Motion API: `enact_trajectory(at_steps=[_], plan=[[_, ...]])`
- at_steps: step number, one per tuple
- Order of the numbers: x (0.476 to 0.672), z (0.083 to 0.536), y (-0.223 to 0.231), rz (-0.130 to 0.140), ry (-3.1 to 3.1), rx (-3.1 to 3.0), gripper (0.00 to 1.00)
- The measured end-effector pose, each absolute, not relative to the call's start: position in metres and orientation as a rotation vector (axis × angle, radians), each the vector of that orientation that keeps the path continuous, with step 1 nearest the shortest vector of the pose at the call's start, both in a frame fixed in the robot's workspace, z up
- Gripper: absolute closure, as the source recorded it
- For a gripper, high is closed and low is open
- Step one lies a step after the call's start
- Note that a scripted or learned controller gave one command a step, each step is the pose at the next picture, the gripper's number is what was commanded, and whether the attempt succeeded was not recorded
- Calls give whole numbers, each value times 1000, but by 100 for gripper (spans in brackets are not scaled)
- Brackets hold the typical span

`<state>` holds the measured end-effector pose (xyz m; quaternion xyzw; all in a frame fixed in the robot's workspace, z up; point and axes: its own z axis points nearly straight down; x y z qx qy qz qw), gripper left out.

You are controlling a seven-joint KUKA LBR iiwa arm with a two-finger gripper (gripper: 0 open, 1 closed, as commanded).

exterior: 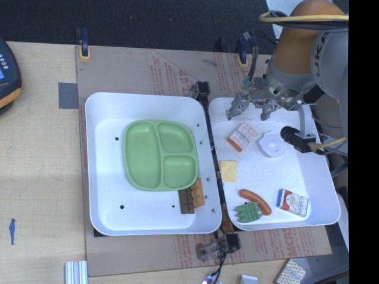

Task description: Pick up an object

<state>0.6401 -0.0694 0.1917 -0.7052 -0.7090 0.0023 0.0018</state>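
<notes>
**Op A:** How much room have I got in the right bin (317, 182)?

**Op B:** From my screen, the gripper (253, 106) hangs over its far left corner, fingers spread wide with nothing between them. Just below it lies a small white and orange packet (243, 136), tilted, and beside that a round white cup (271, 145). Those two sit close together, so the far half is crowded. The middle of the bin floor is bare.

**Op A:** And the near edge?

**Op B:** A red sausage (256, 200) touches a green leafy toy (247, 212) near the front rim. A small carton (293, 202), white with red and blue, lies near the front right corner, apart from the others. A yellow cheese slice (228, 170) lies against the left wall, right by the divide between bins.

**Op A:** The left bin (100, 158)?

**Op B:** I see a green divided plate (160, 155) in the middle, with open floor all round it except at its front right, where a brown chocolate-like bar (191, 197) sits touching its rim.

**Op A:** Any writing I can use?

**Op B:** The packet and carton carry print, but I can't read it at this size. Faint red lettering runs across the cardboard (154, 64) under the bins, also illegible.
</notes>
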Motion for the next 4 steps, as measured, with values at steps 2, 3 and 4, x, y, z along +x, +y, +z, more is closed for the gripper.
enact_trajectory(at_steps=[2,3,4], plan=[[640,118,-95,13,-2220,-2215,0],[657,96,-105,6,-2225,-2218,0],[656,92,-173,6,-2221,-2225,0]])
